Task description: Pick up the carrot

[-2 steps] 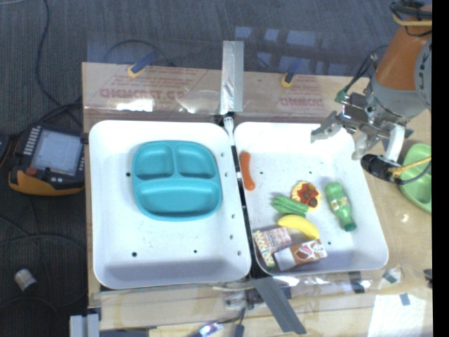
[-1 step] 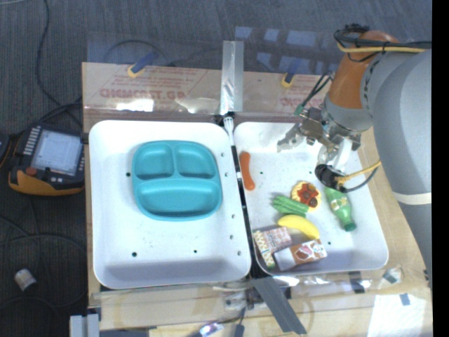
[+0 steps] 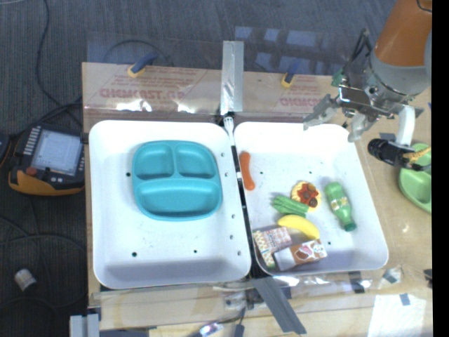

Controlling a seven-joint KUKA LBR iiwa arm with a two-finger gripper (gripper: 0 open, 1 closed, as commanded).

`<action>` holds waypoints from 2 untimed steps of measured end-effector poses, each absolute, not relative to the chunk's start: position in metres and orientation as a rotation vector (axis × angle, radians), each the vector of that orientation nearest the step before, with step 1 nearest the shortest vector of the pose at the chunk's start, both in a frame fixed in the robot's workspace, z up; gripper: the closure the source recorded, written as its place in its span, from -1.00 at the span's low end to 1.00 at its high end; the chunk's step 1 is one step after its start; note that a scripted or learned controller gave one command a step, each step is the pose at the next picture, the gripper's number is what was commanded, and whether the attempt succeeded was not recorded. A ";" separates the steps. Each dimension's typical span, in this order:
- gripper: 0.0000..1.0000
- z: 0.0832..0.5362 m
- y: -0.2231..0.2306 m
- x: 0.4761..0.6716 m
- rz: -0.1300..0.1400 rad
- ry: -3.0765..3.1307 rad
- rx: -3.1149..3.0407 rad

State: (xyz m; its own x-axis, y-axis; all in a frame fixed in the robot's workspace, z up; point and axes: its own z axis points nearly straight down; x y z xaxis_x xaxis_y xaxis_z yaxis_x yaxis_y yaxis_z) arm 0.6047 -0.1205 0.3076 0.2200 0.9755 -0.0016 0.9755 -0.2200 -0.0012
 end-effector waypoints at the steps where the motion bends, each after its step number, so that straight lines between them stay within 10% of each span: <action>1: -1.00 0.208 -0.096 0.567 -0.004 2.239 2.207; 2: -1.00 0.315 -0.089 0.487 -0.002 2.580 1.792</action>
State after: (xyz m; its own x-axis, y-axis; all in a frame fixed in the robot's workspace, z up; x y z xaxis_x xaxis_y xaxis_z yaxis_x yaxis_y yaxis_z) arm 0.4866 -0.0887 0.3155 -0.3492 0.9370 -0.0012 0.9370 0.3492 -0.0003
